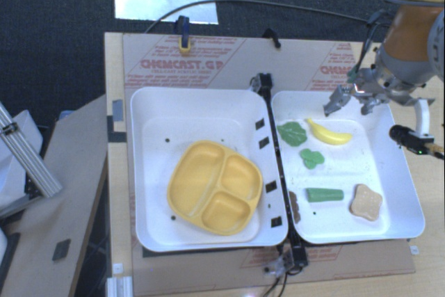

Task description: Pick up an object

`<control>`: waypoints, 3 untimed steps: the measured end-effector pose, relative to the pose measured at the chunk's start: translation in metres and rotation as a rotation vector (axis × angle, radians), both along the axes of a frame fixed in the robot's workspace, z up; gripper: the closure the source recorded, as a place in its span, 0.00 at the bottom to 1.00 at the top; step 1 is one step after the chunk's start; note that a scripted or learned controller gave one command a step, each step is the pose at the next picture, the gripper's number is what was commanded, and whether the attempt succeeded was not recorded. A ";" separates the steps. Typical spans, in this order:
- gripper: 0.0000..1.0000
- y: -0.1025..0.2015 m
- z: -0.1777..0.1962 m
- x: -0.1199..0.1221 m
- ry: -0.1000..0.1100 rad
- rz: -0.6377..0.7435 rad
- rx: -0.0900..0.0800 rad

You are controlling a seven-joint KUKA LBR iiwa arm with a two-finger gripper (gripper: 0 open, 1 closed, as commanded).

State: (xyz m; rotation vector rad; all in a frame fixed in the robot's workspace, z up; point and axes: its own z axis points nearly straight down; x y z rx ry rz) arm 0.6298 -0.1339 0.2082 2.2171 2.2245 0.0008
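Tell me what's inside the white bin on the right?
In the right white bin: a yellow toy banana, two green leafy pieces, a green block and a tan bread-shaped piece. The gripper covers its far edge.

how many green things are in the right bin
3. A leafy green piece at the bin's upper left, beside the banana; a smaller green piece below it; a green block lower down, left of the tan piece.

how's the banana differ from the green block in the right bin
The banana is yellow and curved; the green block is green and straight-edged. The banana lies near the bin's far side, the block nearer the front. Both lie flat in the right bin, untouched.
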 end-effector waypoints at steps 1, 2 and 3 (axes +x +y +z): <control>0.00 0.000 -0.062 -0.002 0.003 -0.002 0.000; 0.00 0.004 -0.104 -0.006 -0.002 -0.002 -0.001; 0.00 0.004 -0.120 -0.003 -0.008 -0.002 -0.003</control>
